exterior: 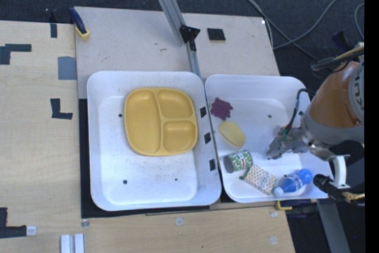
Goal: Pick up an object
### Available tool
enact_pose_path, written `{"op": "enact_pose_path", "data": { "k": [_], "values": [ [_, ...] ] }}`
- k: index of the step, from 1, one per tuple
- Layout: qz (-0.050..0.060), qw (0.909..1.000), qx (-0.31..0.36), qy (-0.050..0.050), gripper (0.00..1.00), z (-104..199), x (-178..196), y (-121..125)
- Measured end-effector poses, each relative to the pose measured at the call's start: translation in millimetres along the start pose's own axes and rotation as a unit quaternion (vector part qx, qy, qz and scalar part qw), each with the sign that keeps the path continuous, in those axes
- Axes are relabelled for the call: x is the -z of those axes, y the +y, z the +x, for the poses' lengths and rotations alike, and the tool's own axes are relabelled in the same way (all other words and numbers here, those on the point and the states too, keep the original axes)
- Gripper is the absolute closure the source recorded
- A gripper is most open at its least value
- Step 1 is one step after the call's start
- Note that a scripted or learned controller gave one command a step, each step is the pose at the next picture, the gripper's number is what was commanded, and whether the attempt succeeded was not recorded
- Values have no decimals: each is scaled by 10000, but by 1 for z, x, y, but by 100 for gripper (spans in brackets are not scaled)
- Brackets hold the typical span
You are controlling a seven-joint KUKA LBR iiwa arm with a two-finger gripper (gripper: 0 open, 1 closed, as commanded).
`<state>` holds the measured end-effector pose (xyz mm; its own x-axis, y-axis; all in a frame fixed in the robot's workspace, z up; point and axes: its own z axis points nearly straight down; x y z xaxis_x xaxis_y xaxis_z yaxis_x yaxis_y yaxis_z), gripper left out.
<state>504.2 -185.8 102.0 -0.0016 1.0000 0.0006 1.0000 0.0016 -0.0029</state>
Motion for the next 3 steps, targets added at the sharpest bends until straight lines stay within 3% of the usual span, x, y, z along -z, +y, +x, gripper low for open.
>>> {"op": "enact_pose_path", "data": {
  "k": [3],
  "values": [
    [-33, 10000, 4, -9, 100, 4, 138, 8]
  ]
}}
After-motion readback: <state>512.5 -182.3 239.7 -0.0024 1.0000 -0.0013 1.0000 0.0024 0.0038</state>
